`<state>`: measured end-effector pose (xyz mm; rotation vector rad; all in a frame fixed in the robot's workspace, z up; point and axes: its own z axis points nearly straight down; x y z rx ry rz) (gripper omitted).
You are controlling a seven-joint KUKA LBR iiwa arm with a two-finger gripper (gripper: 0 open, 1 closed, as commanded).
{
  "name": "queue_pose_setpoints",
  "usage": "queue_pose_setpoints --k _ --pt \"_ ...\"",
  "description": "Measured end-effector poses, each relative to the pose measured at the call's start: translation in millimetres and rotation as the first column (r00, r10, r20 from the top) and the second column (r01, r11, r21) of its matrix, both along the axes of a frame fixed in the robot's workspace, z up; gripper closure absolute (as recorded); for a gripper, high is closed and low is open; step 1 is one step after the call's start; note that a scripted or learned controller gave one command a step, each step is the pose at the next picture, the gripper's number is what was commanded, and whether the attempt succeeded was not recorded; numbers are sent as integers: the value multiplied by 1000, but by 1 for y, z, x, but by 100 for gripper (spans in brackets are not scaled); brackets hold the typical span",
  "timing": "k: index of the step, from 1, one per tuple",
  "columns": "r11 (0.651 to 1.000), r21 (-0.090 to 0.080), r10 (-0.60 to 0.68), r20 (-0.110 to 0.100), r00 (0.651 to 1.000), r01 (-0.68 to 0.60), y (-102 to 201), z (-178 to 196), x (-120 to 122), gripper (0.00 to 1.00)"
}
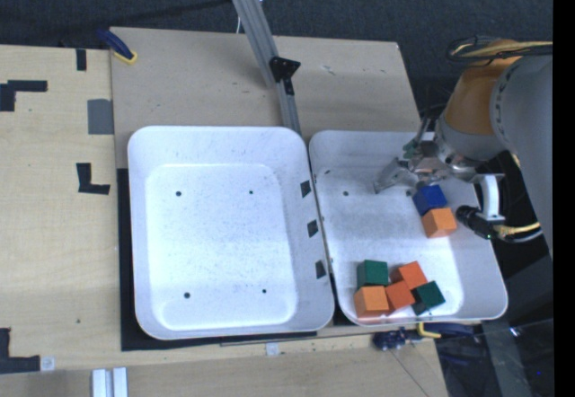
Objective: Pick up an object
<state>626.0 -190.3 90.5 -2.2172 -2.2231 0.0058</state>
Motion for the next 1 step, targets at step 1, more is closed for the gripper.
queue_pose_setpoints --k 1 --pt "1000 0 1 1 1000 -1 1 11 0 100"
